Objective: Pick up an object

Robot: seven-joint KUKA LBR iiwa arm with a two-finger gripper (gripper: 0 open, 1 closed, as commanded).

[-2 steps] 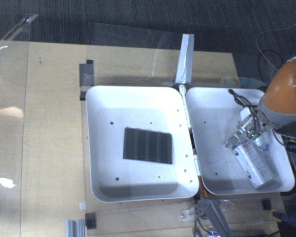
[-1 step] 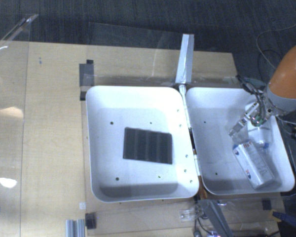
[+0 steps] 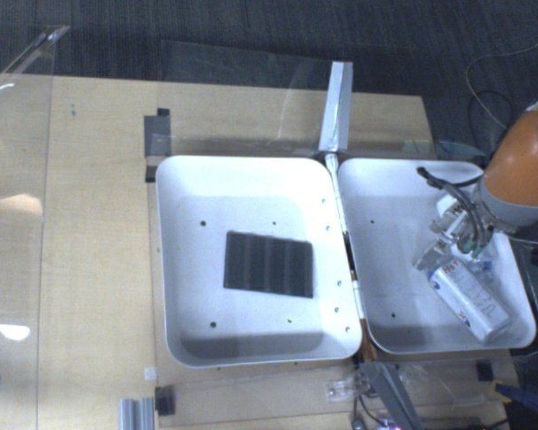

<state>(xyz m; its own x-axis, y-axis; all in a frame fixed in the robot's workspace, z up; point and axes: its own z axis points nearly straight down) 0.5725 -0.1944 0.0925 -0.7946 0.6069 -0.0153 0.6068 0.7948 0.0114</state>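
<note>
Left bin (image 3: pixel 175 240), well to the left of the gripper: a dark, flat, ribbed rectangular pad (image 3: pixel 269 263) lies on its floor, apart from every wall. Right bin (image 3: pixel 377 240): the gripper (image 3: pixel 450 245) hangs low over the floor near the far-right corner, and just below and to the right of it lies a whitish, tube-like pack (image 3: pixel 471 298) with printed markings, set aslant toward the bin's near right corner. Its upper end lies at or under the gripper; contact cannot be confirmed. Whether the jaws are spread or pressed together cannot be told, the wrist and cabling masking them. The pack is judged light, somewhat soft, and probably smooth-skinned, hence liable to slip or rotate if pinched at one end; a hold across its narrow width near mid-length appears soundest.
</note>
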